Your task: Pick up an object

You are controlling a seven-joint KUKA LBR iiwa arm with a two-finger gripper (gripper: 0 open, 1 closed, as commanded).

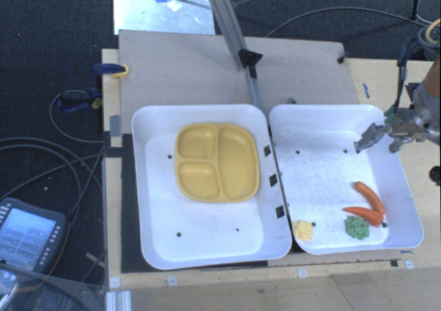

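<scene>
Over in the left bin (155,247) a glossy yellow divided plate (217,163) is sitting flat, three smooth moulded compartments, nobody touching it. The right bin (324,123) is holding the likely picks along its near edge: a lumpy pale yellow piece (303,229), a knobbly green broccoli-looking toy (357,227) and two slick orange-red sausage shapes (368,204). Nothing's getting picked yet, the gripper (383,137) is hanging spread open and empty over the bin's far right corner, well apart from them, so the whole grab is still to do.
</scene>
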